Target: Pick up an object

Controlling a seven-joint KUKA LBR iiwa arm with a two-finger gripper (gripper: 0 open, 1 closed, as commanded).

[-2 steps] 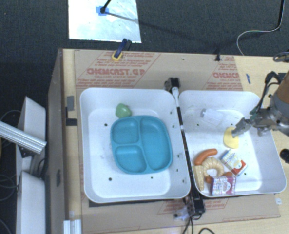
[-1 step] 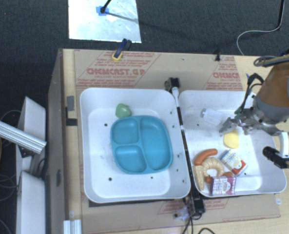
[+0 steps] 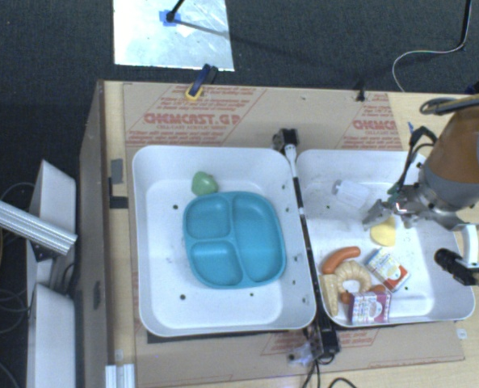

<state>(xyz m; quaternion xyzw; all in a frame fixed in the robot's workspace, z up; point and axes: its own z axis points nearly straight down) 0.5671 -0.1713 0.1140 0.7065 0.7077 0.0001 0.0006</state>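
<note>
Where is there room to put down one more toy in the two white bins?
In the right bin, the bare floor near the far left corner, beyond the yellow piece. In the left bin, the strips around the blue tray, widest along the near edge. Crowded: the right bin's near left corner, with the sausage and small boxes.

The arm (image 3: 465,148) was grey with a broad orange band; black cables looped beside it, and its hand (image 3: 394,211) was grey metal.

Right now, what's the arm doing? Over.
Gripper low in right white bin. Round yellow object just beneath. Sausage, small packets crowd nearby.
</note>
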